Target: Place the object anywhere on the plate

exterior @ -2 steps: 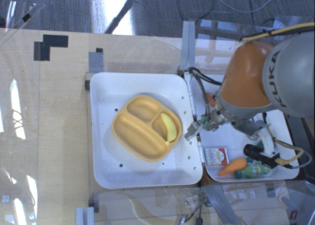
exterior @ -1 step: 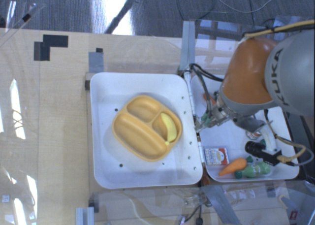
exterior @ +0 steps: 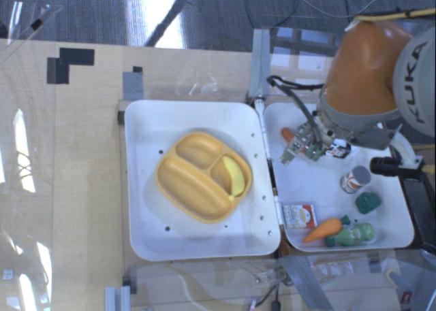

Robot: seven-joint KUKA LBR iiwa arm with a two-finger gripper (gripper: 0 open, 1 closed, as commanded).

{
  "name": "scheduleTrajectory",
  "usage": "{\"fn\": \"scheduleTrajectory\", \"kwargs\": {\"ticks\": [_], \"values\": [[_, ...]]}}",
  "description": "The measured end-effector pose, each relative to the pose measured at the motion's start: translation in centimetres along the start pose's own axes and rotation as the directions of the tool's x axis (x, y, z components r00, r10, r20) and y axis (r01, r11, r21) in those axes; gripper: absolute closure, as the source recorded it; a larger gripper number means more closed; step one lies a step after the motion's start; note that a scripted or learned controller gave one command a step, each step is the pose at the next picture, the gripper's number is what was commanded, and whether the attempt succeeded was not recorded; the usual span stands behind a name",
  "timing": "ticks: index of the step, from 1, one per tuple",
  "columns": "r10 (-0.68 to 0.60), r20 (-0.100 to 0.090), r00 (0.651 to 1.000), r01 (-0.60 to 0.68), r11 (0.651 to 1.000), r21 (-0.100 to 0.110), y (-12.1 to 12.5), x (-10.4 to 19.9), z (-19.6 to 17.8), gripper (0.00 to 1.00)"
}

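A yellow divided plate (exterior: 194, 184) lies in the middle of the left bin (exterior: 146, 235). A pale yellow banana-like piece (exterior: 235, 175) rests in the plate's small right compartment. My gripper (exterior: 296, 151) hangs over the upper left part of the right bin (exterior: 320, 190), pointing down and to the left. A small red-orange item (exterior: 289, 134) lies just beside it on the bin floor, partly hidden by the wrist. The view is too small to tell whether anything is in the gripper.
The right bin also holds a small can (exterior: 354, 180), a dark green lump (exterior: 368, 201), a carrot (exterior: 321, 230), a green bottle (exterior: 354, 235) and a flat printed box (exterior: 298, 216). A ridge (exterior: 271, 180) separates the two bins.
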State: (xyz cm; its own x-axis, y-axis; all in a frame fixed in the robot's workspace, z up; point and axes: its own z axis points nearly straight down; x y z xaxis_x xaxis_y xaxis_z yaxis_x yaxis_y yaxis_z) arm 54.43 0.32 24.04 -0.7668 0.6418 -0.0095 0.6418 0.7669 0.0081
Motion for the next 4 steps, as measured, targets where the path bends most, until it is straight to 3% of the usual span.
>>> {"fn": "scheduleTrajectory", "kwargs": {"ticks": [1, 2, 3, 4], "values": [[-0.29, -0.005, 0.957, 0.29, 0.957, 0.0, 2.8, 8.0, 0.9, 1.0], [-0.369, 0.007, 0.929, 0.369, 0.929, -0.008, 5.7, 10.2, -10.0, 1.0], [-0.369, 0.006, 0.929, 0.369, 0.929, -0.007, 5.7, 10.3, -9.9, 0.0], [-0.576, -0.007, 0.818, 0.576, 0.818, -0.003, 11.1, 16.7, -0.9, 0.0]]}}
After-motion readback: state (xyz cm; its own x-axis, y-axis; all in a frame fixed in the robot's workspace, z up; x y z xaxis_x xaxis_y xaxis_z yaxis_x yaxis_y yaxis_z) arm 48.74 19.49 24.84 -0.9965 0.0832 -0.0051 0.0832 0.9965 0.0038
